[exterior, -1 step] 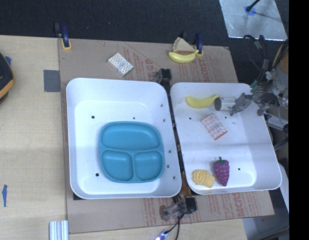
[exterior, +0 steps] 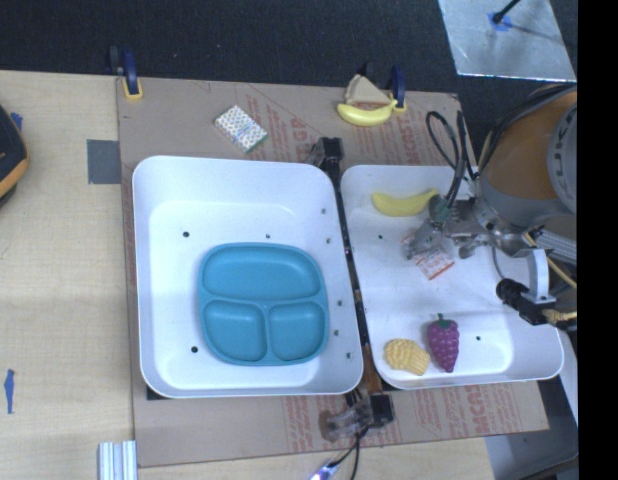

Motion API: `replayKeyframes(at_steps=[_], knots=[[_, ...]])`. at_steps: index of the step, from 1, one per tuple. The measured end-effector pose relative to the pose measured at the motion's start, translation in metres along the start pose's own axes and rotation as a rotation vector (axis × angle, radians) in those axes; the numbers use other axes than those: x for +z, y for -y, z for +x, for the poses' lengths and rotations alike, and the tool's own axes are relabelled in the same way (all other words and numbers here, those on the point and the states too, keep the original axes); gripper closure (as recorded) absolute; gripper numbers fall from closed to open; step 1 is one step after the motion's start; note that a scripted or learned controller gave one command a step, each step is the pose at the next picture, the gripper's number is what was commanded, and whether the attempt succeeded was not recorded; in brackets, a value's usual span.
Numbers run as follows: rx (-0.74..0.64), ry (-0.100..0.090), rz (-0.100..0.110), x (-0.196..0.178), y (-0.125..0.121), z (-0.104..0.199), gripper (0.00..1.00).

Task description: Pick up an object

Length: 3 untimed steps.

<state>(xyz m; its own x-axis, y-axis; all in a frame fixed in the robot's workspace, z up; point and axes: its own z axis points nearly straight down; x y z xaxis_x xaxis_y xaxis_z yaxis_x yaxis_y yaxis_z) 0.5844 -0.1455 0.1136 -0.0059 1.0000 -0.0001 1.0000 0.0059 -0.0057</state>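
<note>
In the right bin (exterior: pixel 529 363) lie a yellow banana (exterior: pixel 401 203) at the back, a small red-and-white packet (exterior: pixel 434 262) in the middle, and a yellow corn piece (exterior: pixel 405 356) beside a purple grape bunch (exterior: pixel 443 343) at the front. My gripper (exterior: pixel 445 244) hangs low over the middle of this bin, just above and behind the packet, just right of the banana's end. Its fingers stand open, one on each side of the packet's upper edge, with nothing held between them.
The left bin (exterior: pixel 159 268) holds a blue divided plate (exterior: pixel 262 302). Outside the bins, a second banana (exterior: pixel 364 114) and a small patterned packet (exterior: pixel 240 127) lie on the board behind them. Cables (exterior: pixel 451 138) trail from the arm over the right bin's back edge.
</note>
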Motion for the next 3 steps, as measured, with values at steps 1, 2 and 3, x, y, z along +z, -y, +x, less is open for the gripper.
replayKeyframes(at_steps=[1, 2, 3], knots=[[0.000, 0.000, -0.001, 0.022, 0.001, -0.005, 0.00], [-0.001, 0.001, 0.001, 0.012, 0.001, -0.006, 1.00], [0.001, -0.001, -0.004, -0.050, -0.025, 0.050, 1.00]])
